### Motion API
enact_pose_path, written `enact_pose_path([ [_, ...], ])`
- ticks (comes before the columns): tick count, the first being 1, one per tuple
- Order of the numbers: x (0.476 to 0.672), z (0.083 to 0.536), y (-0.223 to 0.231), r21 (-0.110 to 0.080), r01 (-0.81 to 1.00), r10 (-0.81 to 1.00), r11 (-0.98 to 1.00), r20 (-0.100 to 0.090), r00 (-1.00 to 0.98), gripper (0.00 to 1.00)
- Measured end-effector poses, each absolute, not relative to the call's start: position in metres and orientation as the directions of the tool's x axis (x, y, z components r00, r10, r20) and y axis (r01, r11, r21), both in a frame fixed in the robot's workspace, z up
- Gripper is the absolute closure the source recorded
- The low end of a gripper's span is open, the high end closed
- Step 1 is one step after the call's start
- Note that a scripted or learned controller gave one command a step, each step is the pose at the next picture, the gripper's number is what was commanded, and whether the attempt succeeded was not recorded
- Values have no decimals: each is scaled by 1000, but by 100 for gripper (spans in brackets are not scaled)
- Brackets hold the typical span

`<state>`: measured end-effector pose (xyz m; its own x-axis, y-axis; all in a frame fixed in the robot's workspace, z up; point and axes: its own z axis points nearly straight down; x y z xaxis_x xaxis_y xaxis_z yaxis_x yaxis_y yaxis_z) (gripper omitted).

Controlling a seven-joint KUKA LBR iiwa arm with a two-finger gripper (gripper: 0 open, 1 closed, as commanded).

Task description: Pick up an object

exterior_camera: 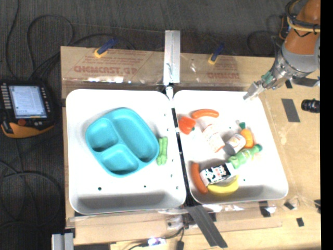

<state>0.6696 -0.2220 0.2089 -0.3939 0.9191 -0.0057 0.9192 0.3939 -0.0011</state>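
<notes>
At the upper right of the bench, the grey arm (299,46) is seen angled down and to the left, its orange band uppermost. The gripper (253,92) is held over the far right corner of the right bin (276,184), well apart from the toys. No object is gripped. Lower in that bin, a banana (223,187), a carrot (247,136) and a sausage (204,113) are gathered (some overlapping). A blue divided tray (121,140) is placed in the left bin (83,191).
</notes>
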Motion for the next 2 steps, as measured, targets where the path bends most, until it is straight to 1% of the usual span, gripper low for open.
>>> enact_pose_path([
  [1, 656, 213, -154, 0, 873, 873, 488, -3, -488, 100],
  [2, 657, 223, -152, 3, 872, 872, 489, -3, -489, 100],
])
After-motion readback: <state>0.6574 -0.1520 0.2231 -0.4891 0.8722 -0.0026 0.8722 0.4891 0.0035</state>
